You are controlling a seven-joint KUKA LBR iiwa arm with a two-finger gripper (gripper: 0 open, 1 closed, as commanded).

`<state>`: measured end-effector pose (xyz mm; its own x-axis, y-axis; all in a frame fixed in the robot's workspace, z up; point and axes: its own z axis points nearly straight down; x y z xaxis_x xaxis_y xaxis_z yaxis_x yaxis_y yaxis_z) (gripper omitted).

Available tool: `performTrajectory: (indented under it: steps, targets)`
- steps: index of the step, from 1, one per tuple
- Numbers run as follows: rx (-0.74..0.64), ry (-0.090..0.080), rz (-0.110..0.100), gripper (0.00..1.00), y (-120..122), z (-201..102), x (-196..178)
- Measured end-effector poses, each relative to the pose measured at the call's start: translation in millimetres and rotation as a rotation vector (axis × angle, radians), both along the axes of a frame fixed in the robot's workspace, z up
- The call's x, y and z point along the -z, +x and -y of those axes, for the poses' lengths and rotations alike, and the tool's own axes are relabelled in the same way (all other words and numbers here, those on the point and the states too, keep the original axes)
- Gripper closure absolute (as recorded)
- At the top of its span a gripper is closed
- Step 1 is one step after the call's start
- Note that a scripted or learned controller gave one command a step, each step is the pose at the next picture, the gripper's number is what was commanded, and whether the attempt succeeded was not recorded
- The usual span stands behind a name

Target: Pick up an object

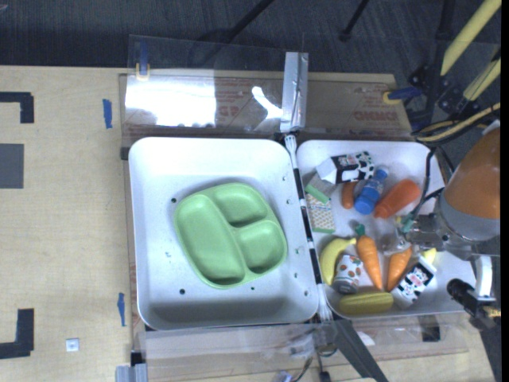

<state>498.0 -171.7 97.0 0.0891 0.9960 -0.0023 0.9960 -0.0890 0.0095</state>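
The brown board (pixel 350 106) behind the bins has red writing on it, but it is too blurry to read. Two small cartons have black and white cow spots. One carton (pixel 351 166) is at the back of the right bin (pixel 421 151), and the other carton (pixel 415 281) is near the front. A little can (pixel 347 272) has a picture label, and I cannot read any words on it.

All the toys lie in the right bin. There is a blue bottle (pixel 368 198), a fat orange toy (pixel 398 199), two carrots, a banana (pixel 332 255) and a long yellow toy (pixel 364 302) at the front wall. The big carrot (pixel 370 263) lies in the middle, next to the can. The small carrot (pixel 398 266) lies just to its right.

The arm (pixel 477 189) comes in from the right, over the right side of this bin. The gripper (pixel 417 229) sits above the toys there. The small carrot is just in front of it, the fat orange toy is just behind it, and the front carton is near it too. I cannot tell if the gripper is wide or narrow, and I cannot see a toy held in it.

The left bin (pixel 151 213) holds a green tray (pixel 231 233) with three parts.
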Motion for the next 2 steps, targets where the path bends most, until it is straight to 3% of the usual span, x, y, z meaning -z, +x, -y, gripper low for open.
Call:
performTrajectory:
  steps: [1,2]
  targets:
    - [0.169,0.003,-0.01,1.0,15.4,-52.6,-126.3]
    - [0.192,0.003,-0.009,1.0,46.5,-20.1,-174.8]
